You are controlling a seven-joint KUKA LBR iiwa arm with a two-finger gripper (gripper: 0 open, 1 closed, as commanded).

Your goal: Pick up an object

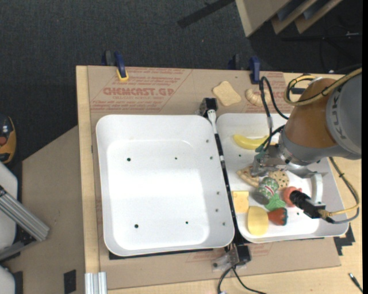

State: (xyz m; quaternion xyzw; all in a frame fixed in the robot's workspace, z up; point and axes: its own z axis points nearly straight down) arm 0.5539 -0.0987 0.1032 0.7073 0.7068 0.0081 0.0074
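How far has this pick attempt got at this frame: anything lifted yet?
Done: the arm has reached over the right bin, and the end effector is low among the pile there, near the banana. In hand: nothing visibly lifted; the can, yellow block and strawberry lie in the bin. Left: secure one item and raise it.

Dark carpeted floor (57,34) surrounding a brown board surface (155,86); blue clamps (120,62) gripping its far edge; wooden furniture (287,14) standing beyond; aluminium rail (20,215) lying at left.
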